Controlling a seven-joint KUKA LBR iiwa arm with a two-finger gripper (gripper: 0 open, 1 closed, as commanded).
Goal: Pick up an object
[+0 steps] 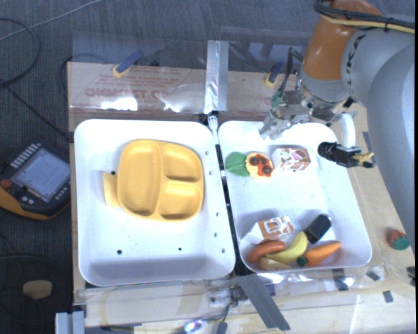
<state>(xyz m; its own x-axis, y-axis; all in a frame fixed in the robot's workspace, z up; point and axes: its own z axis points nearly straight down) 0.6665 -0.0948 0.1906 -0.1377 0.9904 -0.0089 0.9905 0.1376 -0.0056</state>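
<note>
Above the right bin's far rim, metal claw, finger state unclear; glossy yellow compartment tray left.

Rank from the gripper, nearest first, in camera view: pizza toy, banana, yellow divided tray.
Gripper sits at the right bin's far edge.
1. Pizza toy, just below it in the right bin.
2. Banana, right bin's near corner pile.
3. Yellow divided tray, in the left bin, about as far as the banana; too close to call.
</note>
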